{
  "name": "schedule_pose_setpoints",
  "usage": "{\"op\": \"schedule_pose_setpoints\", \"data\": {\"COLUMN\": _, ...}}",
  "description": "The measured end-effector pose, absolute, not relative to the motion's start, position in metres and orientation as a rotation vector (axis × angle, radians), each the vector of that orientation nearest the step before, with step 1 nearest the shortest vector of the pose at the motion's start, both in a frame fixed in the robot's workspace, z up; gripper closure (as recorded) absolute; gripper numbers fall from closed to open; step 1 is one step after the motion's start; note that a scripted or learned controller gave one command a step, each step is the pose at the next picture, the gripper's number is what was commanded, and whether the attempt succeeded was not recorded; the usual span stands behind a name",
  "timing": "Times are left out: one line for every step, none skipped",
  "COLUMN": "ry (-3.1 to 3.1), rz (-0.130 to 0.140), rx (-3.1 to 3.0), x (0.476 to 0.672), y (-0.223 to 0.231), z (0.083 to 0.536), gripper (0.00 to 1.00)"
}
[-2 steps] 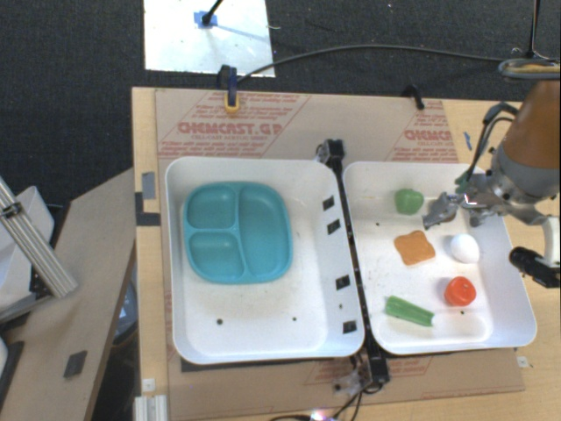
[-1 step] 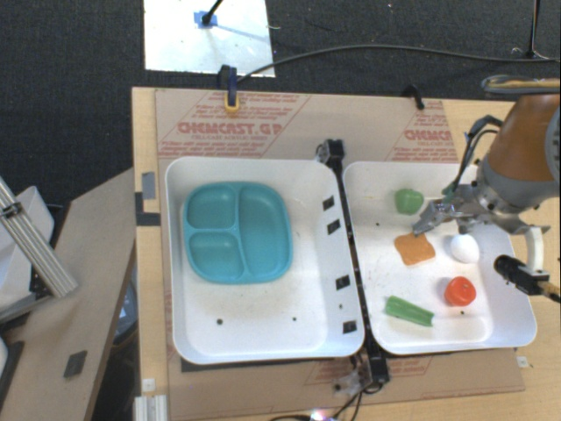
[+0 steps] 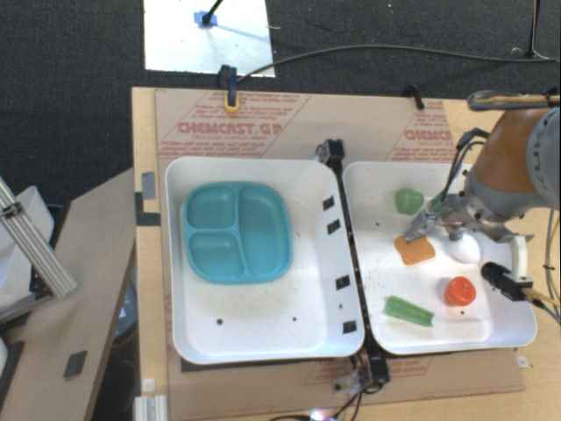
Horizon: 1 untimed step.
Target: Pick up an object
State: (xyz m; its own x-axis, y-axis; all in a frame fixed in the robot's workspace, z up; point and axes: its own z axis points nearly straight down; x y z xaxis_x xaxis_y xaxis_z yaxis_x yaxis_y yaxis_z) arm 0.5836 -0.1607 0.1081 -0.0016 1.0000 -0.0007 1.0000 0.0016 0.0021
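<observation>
My gripper [image 3: 428, 224] hangs low over the right bin [image 3: 517, 327], reaching in from the right. Its tip sits just above the upper edge of a flat orange piece [image 3: 415, 252]. A round green object [image 3: 408, 201] lies a little behind the gripper. A white rounded object [image 3: 465, 249] rests to the right of the orange piece, partly under the wrist. Nearer the front lie a red-orange ball-like object [image 3: 459, 291] and a long green object [image 3: 409, 310]. Nothing is visibly held.
The left bin [image 3: 263, 340] holds a teal divided plate [image 3: 237, 232]. A black-clipped divider [image 3: 344, 253] runs between the two bins. A cable and a black fitting [image 3: 500, 279] hang off the arm over the right bin's right side.
</observation>
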Motion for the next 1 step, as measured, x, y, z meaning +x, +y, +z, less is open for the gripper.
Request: {"op": "schedule_pose_setpoints", "data": {"ry": 2.221, "rz": 0.004, "rx": 2.218, "x": 0.5840, "y": -0.1607, "z": 0.1196, "gripper": 1.00}}
